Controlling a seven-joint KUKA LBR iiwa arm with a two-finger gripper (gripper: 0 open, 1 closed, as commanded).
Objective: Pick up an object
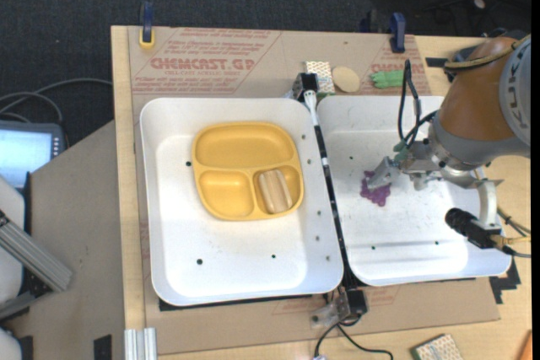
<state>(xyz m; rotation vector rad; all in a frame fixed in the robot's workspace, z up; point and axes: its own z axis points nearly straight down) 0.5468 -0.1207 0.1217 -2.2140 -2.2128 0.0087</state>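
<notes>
- I see the gripper low in the right bin, its tip at the upper right edge of the purple object, with the arm reaching in from the right.
- From this angle I cannot tell how far the gripper is open, or whether it has any of the purple object in its grasp; they look to be touching or just beside each other.
- The purple object lies on the right bin's floor, toward its left side, near the wall shared with the left bin.
- My guess is that it is small, light and lumpy, perhaps soft plastic or rubber; its exact form is too small to make out.
- Something that light should lift easily but could skid on the smooth white floor if nudged sideways.
- I would take it across its narrow middle, coming straight down, so it cannot squirt out.
- In the left bin sits a yellow tray with a tan piece in its lower right compartment.
</notes>
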